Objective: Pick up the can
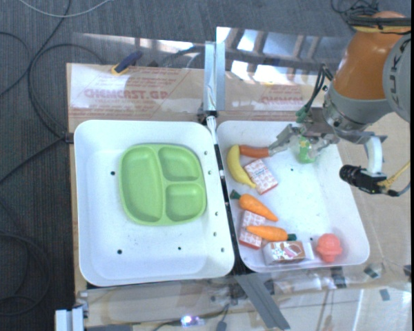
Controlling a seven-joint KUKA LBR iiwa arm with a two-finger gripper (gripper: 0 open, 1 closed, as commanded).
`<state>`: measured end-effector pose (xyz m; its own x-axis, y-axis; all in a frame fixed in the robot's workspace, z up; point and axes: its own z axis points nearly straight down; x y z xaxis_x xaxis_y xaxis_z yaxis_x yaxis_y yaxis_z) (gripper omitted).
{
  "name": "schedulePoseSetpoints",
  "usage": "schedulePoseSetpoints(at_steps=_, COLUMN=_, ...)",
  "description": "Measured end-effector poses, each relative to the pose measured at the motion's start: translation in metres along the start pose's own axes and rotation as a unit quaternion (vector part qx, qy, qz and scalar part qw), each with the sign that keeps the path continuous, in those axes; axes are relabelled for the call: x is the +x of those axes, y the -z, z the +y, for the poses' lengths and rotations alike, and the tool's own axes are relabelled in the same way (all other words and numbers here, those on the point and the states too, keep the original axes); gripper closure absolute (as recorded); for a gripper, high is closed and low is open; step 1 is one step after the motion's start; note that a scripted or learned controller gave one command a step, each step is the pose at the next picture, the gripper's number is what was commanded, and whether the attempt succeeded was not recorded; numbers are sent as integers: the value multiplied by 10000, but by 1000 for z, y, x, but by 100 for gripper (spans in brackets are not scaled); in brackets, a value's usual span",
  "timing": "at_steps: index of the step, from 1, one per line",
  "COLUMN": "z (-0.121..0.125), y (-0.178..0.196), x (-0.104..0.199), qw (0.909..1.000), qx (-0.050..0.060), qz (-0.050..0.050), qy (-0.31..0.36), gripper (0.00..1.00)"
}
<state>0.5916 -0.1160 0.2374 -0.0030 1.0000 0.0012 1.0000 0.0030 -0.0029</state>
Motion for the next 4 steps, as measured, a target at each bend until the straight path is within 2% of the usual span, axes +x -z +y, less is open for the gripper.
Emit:
schedulePoseSetpoints(at_steps=1, z=-28, y=-142, x=-15, qw=9997, qx=-5, qz=0, qy=-259, gripper=0)
schedulePoseSetpoints(at_steps=2, z=-47, y=-147, x=-90, qw=9962, qx=-76, qz=-35, qy=862, gripper=0)
schedulePoseSetpoints(at_steps=3, z=15, y=-147, x=-88, qw=9998, qx=-69, qz=-24, qy=177, gripper=0)
schedulePoseSetpoints(at_steps=4, z=32, y=-146, x=-96, qw=9997, qx=-47, qz=45, qy=232, gripper=0)
